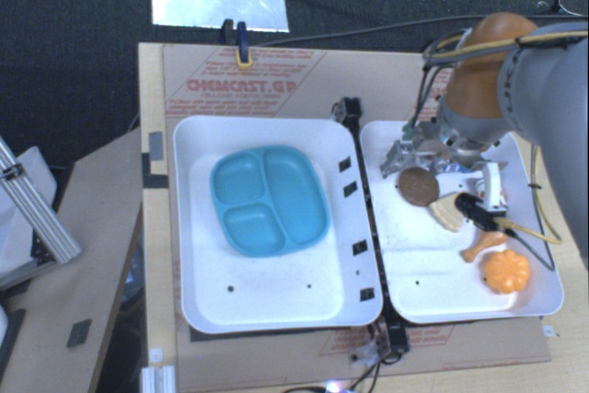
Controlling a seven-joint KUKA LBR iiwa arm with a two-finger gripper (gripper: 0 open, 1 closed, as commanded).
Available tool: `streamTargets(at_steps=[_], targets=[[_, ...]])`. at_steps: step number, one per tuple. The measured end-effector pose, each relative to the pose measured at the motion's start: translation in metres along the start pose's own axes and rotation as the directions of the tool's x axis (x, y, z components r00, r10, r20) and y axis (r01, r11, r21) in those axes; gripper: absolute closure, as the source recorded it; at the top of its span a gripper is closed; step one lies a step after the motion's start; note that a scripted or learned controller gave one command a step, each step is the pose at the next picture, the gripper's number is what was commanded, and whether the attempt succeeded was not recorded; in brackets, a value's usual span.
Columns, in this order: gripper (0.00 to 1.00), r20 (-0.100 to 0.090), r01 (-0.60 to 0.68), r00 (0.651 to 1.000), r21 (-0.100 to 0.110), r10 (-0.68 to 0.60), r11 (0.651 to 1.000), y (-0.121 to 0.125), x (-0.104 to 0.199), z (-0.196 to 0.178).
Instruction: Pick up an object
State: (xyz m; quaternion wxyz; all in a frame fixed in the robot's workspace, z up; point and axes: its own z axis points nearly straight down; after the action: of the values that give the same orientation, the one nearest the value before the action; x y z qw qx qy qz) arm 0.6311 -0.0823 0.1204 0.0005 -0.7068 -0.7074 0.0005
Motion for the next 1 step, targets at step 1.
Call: streamTargets(at_steps=[1], targets=[[1.00, 0.001, 0.000, 1.000, -0.006, 0.000, 1.000, 0.0014, -0.0002, -0.0131]])
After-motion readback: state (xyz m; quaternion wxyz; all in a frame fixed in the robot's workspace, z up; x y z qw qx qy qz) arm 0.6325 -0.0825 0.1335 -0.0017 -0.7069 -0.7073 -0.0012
